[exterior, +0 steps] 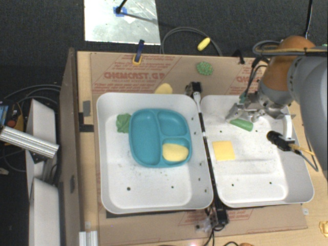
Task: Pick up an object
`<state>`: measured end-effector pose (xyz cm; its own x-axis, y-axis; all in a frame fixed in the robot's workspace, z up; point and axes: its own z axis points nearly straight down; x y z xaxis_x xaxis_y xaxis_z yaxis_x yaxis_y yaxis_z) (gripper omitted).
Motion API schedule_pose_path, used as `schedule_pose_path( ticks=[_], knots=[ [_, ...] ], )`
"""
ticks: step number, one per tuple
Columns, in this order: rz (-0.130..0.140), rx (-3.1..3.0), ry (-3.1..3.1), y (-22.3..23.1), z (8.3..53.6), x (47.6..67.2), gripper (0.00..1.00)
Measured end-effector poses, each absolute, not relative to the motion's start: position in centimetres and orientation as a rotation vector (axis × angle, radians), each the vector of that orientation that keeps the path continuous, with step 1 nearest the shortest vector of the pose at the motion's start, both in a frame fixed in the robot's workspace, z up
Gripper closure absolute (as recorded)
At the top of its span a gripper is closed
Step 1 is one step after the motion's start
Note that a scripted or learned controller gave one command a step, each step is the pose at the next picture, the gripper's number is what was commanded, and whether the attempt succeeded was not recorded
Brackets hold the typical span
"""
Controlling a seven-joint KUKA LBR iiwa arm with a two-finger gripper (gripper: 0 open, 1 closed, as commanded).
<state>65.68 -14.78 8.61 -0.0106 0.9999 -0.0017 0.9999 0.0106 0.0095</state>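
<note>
Gripper (245,113) low over the far end of the right bin (297,188), fingers angled down onto a green object (242,123); they sit at or on its upper edge, but whether they pinch it, merely rest on it, or stand spread I cannot tell, too small and too much grey on grey. Green piece lies slantwise on the bin floor near the far wall, so not lifted clear as far as can be judged. Risks from here, as I read it: contact looks to be on one end of the piece rather than across its middle, so a lift could let it pivot and drop; fingers closing on the edge could skid it toward the bin wall; and the piece is close enough to the wall that a finger might catch on it. Yellow square (223,150) lies well apart, nearer the divider, not in the way. Count, right bin: one green object, one yellow square. Left bin (110,188): one teal divided plate (148,137), one yellow lump (175,152) in its near-right compartment, one green leafy piece (123,122) touching the plate's left rim. Outside the bins, on the cardboard behind: one pale yellow piece (164,89) just beyond the left bin's far wall, one green round thing (204,68).
</note>
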Motion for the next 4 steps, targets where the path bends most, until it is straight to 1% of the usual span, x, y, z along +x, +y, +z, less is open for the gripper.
schedule_pose_path(
  ticks=[1, 2, 3, 4],
  knots=[
    [0.001, 2.219, 2.22, -16.7, 8.5, 64.1, 0.0],
    [-0.002, 2.215, 2.226, -16.7, 9.7, 64.2, 1.0],
    [0.0, 2.21, 2.227, -16.7, 10.7, 64.2, 1.0],
    [0.0, 2.218, 2.231, -11.7, 10.0, 59.7, 1.0]
  ],
)
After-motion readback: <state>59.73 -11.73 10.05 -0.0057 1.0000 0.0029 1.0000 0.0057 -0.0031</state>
